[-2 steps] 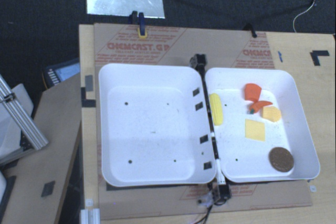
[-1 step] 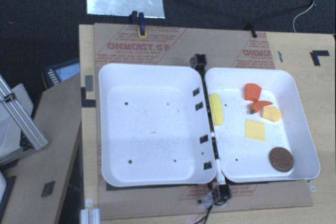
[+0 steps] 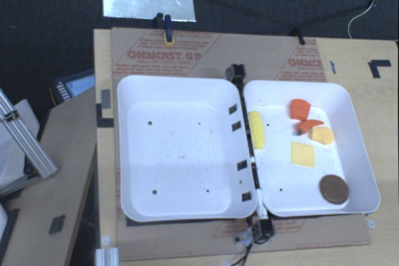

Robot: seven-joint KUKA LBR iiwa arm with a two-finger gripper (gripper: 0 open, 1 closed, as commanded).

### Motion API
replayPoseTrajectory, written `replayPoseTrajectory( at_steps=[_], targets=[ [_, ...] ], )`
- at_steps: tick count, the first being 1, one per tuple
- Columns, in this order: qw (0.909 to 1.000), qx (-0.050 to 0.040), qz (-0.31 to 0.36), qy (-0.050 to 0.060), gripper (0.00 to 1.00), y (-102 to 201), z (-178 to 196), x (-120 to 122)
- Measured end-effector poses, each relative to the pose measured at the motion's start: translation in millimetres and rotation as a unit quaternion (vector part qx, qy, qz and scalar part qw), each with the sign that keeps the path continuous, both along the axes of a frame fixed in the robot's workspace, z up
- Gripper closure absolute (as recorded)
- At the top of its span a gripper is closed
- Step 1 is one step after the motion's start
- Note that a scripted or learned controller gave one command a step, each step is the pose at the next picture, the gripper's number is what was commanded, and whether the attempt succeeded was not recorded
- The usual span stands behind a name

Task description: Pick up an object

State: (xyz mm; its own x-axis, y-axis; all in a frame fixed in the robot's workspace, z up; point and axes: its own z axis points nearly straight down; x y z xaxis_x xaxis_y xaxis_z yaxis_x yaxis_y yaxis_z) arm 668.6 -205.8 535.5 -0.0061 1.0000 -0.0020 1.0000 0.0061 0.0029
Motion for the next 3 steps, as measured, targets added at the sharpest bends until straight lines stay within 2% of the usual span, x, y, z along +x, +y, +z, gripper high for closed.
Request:
replayPoseTrajectory(
  at_steps=[3],
  targets=[
    [1.0, 0.0001, 0.0, 0.0, 1.0, 0.0, 0.0, 0.0]
  ],
)
